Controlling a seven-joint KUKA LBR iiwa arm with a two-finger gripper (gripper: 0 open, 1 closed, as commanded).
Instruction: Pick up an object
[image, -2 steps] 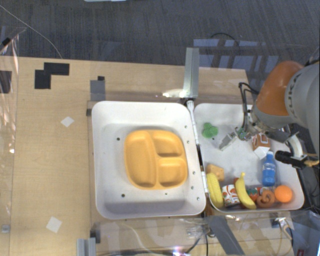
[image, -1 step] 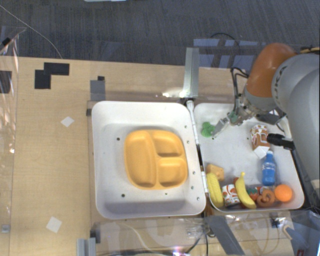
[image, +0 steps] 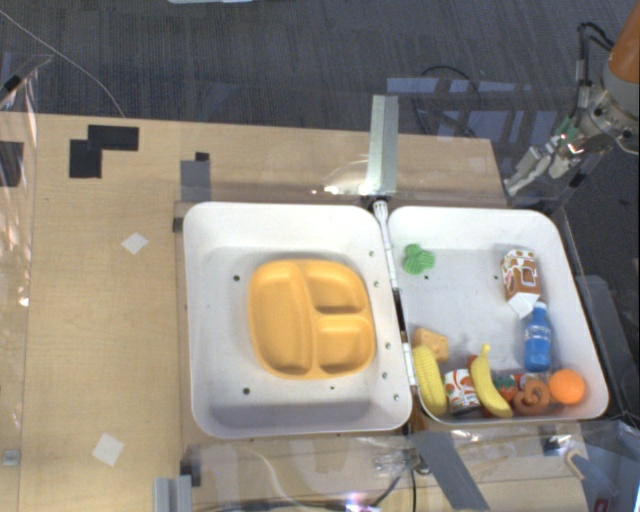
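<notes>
— Saw a tan bench (image: 100, 330) first. Then a left bin (image: 210, 400) with a yellow tray (image: 310, 318).
— And things to grab?
— Lay in the right bin (image: 470, 225): green toy (image: 418, 260), banana (image: 489, 385), brown packet (image: 521, 272).
— And the gripper (image: 520, 178)?
— Hung past the far right corner, apart. Had the packet closest, straight below. Spread or pinched? Could not tell.
</notes>
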